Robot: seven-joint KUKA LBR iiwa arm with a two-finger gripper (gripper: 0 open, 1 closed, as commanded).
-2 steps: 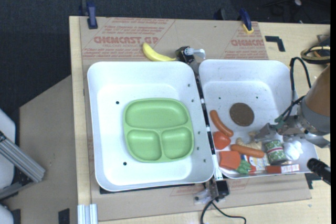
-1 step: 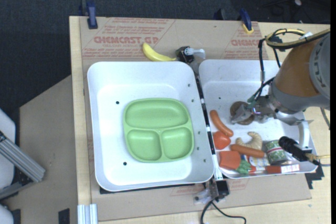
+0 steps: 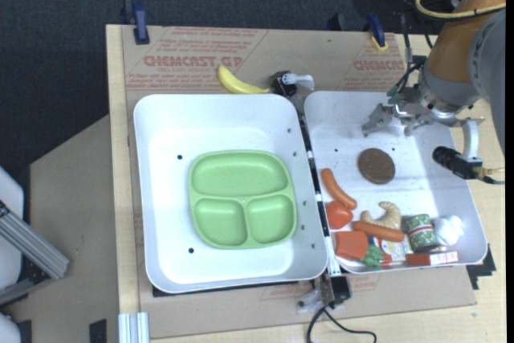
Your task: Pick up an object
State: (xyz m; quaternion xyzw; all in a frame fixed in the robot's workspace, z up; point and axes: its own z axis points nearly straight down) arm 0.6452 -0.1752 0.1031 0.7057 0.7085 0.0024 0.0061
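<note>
My gripper (image 3: 393,123) hangs over the far part of the right bin (image 3: 345,112), open, with nothing between its fingers. A round brown cookie (image 3: 376,165) lies on the bin floor just in front of it, apart from the fingers. Nearer the front lie a red sausage (image 3: 336,186), a red pepper piece (image 3: 339,215), a beige knobbly piece (image 3: 385,212), an orange carrot (image 3: 377,230), a small green-labelled can (image 3: 418,231) and a white lump (image 3: 450,230).
The left bin (image 3: 161,140) holds a green divided plate (image 3: 241,198). A banana (image 3: 240,83) lies on the board behind the bins, beside a small black and white object (image 3: 291,82). An orange block (image 3: 352,244) and a flat red box (image 3: 431,258) crowd the right bin's front edge.
</note>
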